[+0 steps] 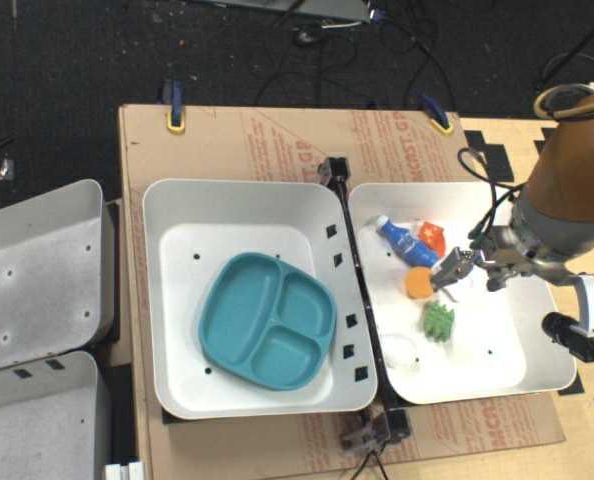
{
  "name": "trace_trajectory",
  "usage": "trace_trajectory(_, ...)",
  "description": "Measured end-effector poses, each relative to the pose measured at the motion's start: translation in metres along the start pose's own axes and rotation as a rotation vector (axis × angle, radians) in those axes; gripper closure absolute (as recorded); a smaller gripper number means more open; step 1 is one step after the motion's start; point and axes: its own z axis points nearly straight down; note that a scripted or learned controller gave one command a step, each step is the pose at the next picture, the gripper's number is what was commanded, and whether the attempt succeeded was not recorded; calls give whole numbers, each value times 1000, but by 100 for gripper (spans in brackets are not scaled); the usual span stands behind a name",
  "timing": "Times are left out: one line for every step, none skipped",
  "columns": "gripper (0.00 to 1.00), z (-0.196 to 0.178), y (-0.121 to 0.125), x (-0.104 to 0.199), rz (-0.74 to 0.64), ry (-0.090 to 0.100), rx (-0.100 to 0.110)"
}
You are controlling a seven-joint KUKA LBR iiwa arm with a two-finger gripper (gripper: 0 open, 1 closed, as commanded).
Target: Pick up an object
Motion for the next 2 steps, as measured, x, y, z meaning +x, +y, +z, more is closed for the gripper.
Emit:
trace_trajectory(0,-7,3,0,-3,-2,-13)
trace_trajectory(0,53,4,-8,0,-2,-9)
